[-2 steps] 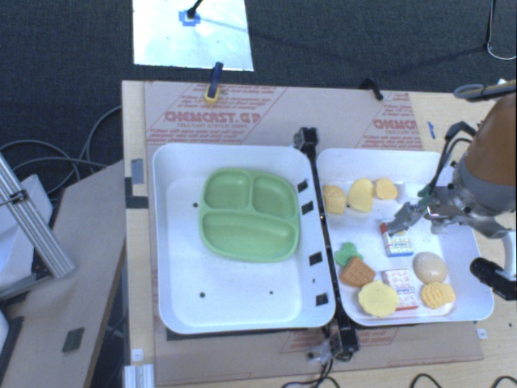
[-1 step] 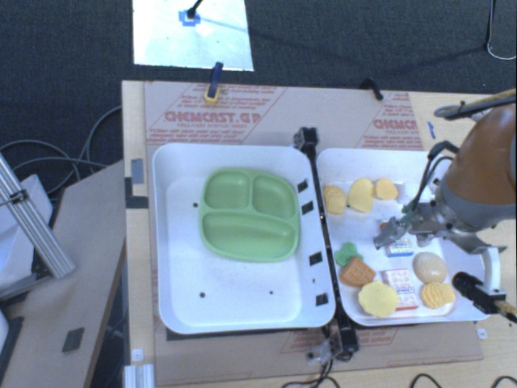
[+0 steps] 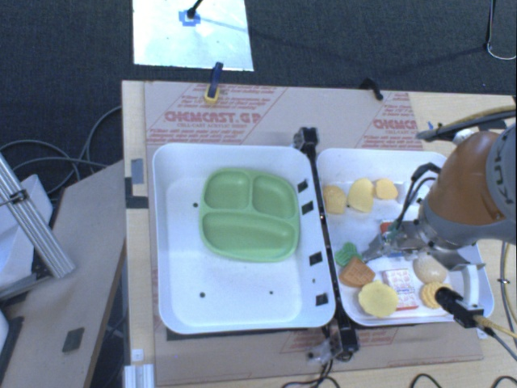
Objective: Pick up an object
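Note:
The right bin [image 3: 339, 164] holds several toy food pieces. Three yellow pieces [image 3: 360, 194] lie near its back. A green piece [image 3: 347, 254], an orange-brown piece [image 3: 356, 274], a round yellow piece [image 3: 378, 299], a white and red packet [image 3: 399, 285], a beige lump [image 3: 426, 267] and a waffled cookie [image 3: 434, 293] sit toward its front. My gripper [image 3: 381, 244] is low in the middle of this bin, just right of the green piece and above the orange-brown one. Nothing is visibly held.
The left bin [image 3: 178, 289] carries a green divided plate [image 3: 249, 215]. A black divider with clips [image 3: 317, 225] runs between the bins. The arm's orange band [image 3: 477, 176] overhangs the right bin's right side. Cables lie off the bench at left.

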Robot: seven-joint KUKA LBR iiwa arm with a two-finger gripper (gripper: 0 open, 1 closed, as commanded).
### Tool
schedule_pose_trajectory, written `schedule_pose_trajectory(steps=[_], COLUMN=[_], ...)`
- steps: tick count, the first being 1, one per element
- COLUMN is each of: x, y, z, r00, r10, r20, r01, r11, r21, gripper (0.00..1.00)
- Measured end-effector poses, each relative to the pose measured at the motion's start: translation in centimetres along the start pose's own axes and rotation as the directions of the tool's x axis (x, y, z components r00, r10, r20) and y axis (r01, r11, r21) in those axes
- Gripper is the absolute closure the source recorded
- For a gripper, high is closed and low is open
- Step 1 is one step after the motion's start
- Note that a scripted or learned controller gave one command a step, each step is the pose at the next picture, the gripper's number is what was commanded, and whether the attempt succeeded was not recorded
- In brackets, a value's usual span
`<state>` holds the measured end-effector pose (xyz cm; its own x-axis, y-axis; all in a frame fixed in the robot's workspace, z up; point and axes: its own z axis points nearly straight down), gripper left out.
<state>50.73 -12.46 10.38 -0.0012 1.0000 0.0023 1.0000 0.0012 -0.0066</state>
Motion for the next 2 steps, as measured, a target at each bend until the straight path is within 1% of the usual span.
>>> schedule_pose_trajectory(steps=[1, 2], x=[-0.08, -0.03], y=[0.17, 0.19], z=[1.87, 0.99], r00=[1.0, 1.0], r10=[0.001, 0.0], r20=[0.002, 0.001], r01=[-0.001, 0.0], r11=[1.0, 1.0], r21=[-0.008, -0.008], gripper=[0.0, 1.0])
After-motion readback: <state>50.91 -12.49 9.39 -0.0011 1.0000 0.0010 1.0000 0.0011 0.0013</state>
